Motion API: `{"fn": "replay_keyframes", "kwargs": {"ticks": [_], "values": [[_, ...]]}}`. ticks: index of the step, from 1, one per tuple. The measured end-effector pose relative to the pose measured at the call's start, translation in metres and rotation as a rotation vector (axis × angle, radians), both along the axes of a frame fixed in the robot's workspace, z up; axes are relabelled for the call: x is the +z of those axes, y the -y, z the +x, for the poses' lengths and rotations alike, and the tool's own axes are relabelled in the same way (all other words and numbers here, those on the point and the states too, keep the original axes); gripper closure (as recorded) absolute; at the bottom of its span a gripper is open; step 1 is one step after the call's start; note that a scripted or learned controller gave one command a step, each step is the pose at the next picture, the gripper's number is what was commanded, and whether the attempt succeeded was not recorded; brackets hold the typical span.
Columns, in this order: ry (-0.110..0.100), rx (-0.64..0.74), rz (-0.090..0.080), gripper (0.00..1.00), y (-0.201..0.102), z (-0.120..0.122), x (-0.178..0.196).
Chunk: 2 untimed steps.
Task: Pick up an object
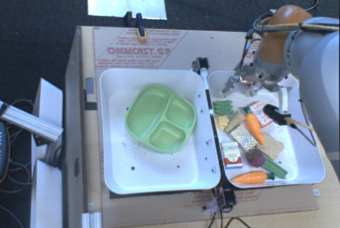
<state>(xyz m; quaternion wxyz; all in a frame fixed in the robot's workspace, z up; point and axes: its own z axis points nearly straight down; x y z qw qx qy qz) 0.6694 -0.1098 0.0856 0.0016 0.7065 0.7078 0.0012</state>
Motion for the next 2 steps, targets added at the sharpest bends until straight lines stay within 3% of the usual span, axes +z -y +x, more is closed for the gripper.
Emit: {"fn": "replay_keyframes", "kwargs": {"ticks": [1,2], "values": [[-0.002,0.0,0.0,0.0,-0.009,-0.019,-0.001],[-0.001,0.002,0.001,0.0,-0.015,0.0,0.0]]}}
